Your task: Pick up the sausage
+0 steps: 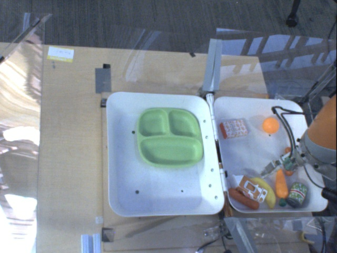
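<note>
While the arm reached in from the right, the scene stood as follows.

Gripper (275, 167): low over the right bin (247, 152), above and to the right of the sausage; whether it was spread or pressed together could not be told.
Arm (321, 136): grey with an orange band, beyond the bin's right wall.
Sausage (243, 197): reddish, lying near the right bin's front left corner, touching the yellow packet, apart from the gripper.
Yellow packet (258, 190): just right of the sausage.
Carrot (281, 184): upright, right of the packet.
Green can (297, 194): right of the carrot.
Orange ball (270, 125): far side of the bin.
Red-checked box (234, 128): left of the ball.
Green plate (170, 137): three compartments, in the left bin (158, 188).
</note>
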Robot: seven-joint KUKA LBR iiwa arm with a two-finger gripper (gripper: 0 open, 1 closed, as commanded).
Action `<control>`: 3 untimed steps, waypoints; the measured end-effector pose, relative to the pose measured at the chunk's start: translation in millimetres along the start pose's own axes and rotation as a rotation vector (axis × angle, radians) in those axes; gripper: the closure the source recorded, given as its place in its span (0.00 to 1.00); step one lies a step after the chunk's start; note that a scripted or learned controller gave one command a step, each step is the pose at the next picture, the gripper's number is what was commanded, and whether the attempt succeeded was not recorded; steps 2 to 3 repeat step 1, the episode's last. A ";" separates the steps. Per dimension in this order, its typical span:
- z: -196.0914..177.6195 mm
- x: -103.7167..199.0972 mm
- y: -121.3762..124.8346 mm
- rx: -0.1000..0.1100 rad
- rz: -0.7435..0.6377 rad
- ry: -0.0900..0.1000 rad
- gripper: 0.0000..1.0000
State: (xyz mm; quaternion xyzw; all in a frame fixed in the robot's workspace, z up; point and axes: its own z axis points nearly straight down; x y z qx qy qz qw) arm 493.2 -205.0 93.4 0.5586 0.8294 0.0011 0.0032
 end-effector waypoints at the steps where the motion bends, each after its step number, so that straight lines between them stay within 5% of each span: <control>1: 6.5 -29.8 74.5 -0.003 -0.033 -0.002 0.00; 3: 6.5 -29.8 74.5 -0.003 -0.033 -0.002 0.00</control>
